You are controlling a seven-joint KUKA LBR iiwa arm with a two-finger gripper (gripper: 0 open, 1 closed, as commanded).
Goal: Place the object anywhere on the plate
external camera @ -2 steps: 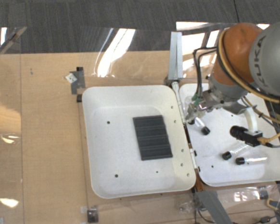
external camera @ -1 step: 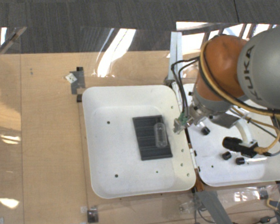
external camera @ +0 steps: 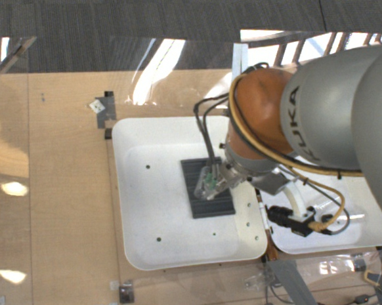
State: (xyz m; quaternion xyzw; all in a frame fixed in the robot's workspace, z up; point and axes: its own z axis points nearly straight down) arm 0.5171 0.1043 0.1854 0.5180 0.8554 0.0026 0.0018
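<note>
A dark grey square plate [external camera: 202, 207] with ridges lies in the left white bin [external camera: 152, 244], toward its right side. My gripper [external camera: 209, 186] hangs over the plate's upper right part, its tip pointing down at the plate. A small greenish, partly clear thing [external camera: 209, 178] shows at the tip, but I cannot make out whether it is held. The big grey arm with its orange band [external camera: 261, 120] covers the plate's right edge and the bin's upper right corner.
The right white bin [external camera: 329, 236] lies mostly under the arm; black cables with a connector [external camera: 292, 221] dangle over it. A clear sheet rims the bench at the back. Small metal brackets [external camera: 105, 109] stand at the left bin's corners.
</note>
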